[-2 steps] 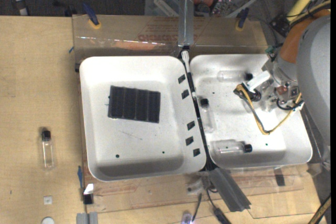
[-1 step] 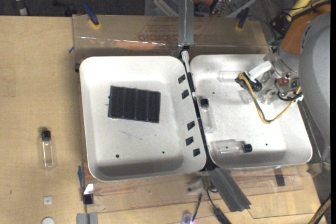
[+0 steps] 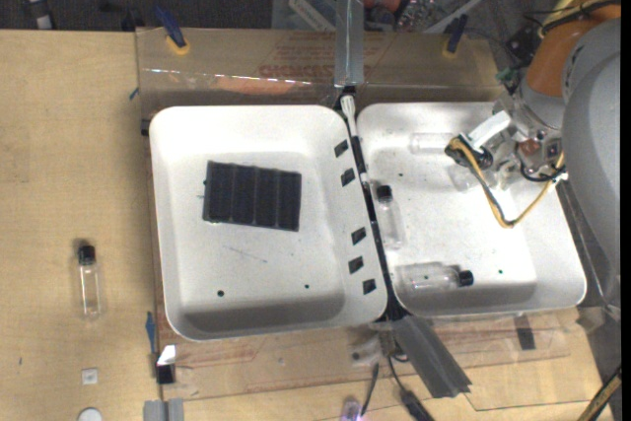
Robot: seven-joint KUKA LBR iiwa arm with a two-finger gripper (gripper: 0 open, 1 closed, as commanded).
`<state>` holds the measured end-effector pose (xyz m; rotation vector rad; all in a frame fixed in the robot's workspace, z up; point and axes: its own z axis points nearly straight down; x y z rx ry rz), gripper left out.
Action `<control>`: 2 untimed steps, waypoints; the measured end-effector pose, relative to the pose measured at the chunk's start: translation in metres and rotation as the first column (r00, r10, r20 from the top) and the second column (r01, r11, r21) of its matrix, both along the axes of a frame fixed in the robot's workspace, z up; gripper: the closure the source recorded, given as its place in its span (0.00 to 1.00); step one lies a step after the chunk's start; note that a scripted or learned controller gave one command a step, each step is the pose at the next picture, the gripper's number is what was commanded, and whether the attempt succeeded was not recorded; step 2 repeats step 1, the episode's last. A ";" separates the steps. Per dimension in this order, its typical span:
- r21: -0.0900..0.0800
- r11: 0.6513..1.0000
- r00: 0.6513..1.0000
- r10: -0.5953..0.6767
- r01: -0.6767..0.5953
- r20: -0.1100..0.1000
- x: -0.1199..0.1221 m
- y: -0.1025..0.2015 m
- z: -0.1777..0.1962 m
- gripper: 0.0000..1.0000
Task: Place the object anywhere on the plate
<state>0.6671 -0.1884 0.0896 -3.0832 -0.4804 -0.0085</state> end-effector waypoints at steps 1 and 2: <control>-0.021 0.994 0.994 -0.107 0.108 0.007 -0.064 0.013 0.001 1.00; -0.021 0.994 0.994 -0.107 0.108 0.007 -0.064 0.013 0.001 1.00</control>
